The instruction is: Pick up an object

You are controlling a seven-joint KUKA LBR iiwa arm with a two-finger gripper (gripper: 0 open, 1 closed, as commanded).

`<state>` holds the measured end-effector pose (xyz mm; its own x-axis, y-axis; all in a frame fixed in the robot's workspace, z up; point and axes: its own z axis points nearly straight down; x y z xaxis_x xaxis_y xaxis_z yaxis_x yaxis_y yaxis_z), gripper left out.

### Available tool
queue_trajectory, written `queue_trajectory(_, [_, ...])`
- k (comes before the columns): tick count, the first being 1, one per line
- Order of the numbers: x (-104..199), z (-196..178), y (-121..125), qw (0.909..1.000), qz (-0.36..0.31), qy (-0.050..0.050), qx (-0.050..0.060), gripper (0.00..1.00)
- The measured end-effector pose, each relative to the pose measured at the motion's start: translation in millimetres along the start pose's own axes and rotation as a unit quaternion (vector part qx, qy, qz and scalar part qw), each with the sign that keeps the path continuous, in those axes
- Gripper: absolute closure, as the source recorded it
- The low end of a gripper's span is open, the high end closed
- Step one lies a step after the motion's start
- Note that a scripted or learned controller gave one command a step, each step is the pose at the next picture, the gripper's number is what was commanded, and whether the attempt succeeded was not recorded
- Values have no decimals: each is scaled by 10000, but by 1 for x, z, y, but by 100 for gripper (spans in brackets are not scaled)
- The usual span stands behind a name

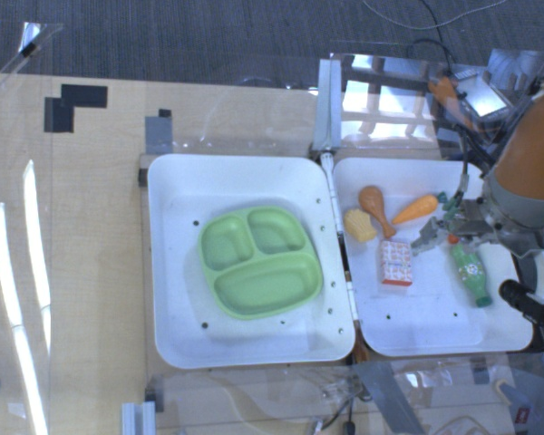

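Over the right bin [435, 329], the claw [432, 233] is seen above the small carton [396, 264]; its opening cannot be told. Light and stiff, the carton is probably best gripped across its narrow sides.

On my screen I see the arm [526, 166] with a broad orange band over grey metal, and a grey gripper [435, 232].

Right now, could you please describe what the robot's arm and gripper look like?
The arm is bulky and rounded, with a broad orange band above a grey wrist section. The gripper is a small grey metal assembly with thin fingers and small red and green details near its base. A black part sits beside the wrist.
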<state>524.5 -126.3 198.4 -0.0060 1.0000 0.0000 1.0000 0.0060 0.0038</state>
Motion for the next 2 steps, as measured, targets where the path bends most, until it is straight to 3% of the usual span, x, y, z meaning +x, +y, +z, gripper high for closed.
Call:
queue_trajectory(1, [5, 94, 10, 9991, 411, -13, -84, 0])
queue_trajectory(2, [30, 109, 1, 9991, 419, 0, -53, 0])
